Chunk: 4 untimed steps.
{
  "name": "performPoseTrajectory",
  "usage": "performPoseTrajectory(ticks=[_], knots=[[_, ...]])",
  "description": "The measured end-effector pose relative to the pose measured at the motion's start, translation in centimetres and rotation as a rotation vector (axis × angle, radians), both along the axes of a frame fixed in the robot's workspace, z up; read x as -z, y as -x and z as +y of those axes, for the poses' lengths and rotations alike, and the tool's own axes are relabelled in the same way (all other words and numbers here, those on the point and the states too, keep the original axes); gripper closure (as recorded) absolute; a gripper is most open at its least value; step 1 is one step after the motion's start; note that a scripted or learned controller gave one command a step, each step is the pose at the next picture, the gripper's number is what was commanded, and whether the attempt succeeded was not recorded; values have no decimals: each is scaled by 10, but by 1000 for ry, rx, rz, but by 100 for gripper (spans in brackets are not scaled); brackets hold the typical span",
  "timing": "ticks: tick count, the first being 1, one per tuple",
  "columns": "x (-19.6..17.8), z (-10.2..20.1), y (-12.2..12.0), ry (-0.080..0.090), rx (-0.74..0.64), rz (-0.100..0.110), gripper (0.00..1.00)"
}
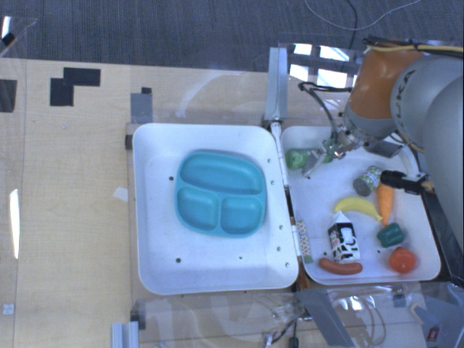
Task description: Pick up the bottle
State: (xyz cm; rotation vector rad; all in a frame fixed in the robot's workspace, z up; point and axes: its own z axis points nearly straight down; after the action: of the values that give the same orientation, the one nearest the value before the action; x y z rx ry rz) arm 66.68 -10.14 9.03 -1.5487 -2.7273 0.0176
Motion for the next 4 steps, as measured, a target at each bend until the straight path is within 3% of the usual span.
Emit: performPoseTrajectory(ticks=[1, 2, 3, 4], knots=[[-12, -2, -2, 5, -1, -10, 100], [-98, 81, 6, -8, 50, -21, 100], [-111, 82, 4, -9, 45, -29, 100], [-97, 98, -4, -7, 0, -19, 100]])
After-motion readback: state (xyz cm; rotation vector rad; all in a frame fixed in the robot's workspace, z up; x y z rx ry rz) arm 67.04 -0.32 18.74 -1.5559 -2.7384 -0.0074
